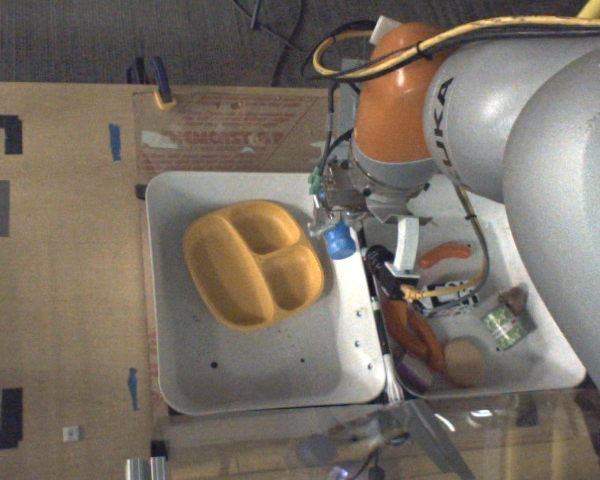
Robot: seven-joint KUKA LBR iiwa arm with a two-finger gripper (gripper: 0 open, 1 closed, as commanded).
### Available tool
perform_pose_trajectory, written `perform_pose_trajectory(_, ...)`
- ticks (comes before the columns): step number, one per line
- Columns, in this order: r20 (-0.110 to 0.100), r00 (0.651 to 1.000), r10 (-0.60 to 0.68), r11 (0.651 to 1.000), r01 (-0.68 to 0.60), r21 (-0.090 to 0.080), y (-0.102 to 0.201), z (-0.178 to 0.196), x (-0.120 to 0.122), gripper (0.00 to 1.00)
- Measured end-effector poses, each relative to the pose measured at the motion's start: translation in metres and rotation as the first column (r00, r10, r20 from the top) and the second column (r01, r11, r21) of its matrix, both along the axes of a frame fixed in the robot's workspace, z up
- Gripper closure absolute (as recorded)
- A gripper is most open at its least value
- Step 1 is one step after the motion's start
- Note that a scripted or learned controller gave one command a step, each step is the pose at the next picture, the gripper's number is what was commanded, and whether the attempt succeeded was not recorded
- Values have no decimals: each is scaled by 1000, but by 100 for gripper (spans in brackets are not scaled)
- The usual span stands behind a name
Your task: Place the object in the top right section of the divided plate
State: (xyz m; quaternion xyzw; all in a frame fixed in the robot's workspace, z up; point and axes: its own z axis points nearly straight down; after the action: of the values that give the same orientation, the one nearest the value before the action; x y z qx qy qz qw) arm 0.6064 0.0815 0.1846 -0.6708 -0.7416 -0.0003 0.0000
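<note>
Reading "UKA" on arm [480, 98], yellow plate [252, 262]

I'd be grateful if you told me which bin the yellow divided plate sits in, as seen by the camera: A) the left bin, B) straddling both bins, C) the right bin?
A: the yellow divided plate lies wholly on the floor of the left bin, left of the rim shared with the right bin.

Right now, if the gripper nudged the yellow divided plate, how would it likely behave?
The yellow divided plate looks like moulded plastic, so probably stiff and light. It sits flat and wide in the left bin, so it would likely slide over the smooth white floor rather than tip or roll.
</note>
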Motion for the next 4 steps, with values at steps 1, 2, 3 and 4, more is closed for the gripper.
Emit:
perform_pose_trajectory(1,2,944,-329,944,329,-1,-24,0,25,100)
perform_pose_trajectory(2,1,931,-365,931,365,-1,-18,1,25,100)
perform_pose_trajectory(3,1,934,-357,934,357,-1,-6,0,31,100)
perform_pose_trajectory(4,-4,950,-312,950,312,0,15,-59,30,100)
